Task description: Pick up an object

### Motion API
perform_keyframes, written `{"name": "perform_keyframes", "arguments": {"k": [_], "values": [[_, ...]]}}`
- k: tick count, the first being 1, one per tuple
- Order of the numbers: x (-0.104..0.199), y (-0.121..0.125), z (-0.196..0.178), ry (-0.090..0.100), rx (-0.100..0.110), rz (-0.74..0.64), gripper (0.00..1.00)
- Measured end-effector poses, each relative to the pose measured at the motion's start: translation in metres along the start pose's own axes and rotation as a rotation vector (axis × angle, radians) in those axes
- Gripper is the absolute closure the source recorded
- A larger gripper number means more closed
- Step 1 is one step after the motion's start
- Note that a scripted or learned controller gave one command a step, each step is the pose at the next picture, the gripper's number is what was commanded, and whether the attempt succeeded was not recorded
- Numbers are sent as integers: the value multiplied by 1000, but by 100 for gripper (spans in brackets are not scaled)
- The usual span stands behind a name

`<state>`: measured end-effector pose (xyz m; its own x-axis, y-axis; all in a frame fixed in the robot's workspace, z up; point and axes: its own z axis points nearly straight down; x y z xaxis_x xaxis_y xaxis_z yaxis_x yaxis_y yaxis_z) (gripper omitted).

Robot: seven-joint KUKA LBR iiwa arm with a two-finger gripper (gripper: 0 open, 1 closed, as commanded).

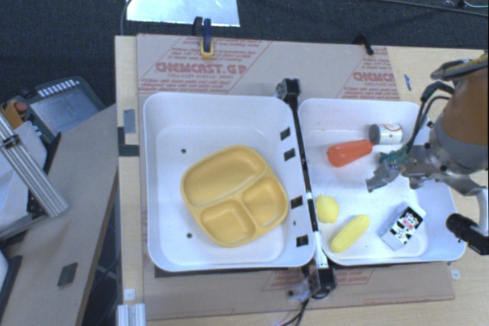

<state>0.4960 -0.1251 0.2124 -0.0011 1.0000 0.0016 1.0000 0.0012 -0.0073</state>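
The right bin (348, 112) holds several small things. An orange carrot (349, 153) lies near its middle, with a small white can (387, 133) just right of it. A yellow lemon (327, 208) and a longer yellow piece like a corn cob (348, 233) lie near the front. A black-and-white cow-patterned box (404, 226) sits at the front right. My gripper (382, 175) hangs low over the bin floor, right of and below the carrot and above the cow-patterned box, with nothing seen in it.
A yellow compartment tray (231, 195) lies in the left bin (172, 118). A black divider (299, 164) with clips runs between the bins. The grey arm with its orange band (462, 126) covers the right bin's right rim.
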Motion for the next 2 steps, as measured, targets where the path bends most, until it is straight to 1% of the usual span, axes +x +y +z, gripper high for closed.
{"name": "perform_keyframes", "arguments": {"k": [1, 2], "values": [[0, 2, -4, -2, -9, -2, 0], [1, -6, 43, -1, -5, 0, 0]]}}
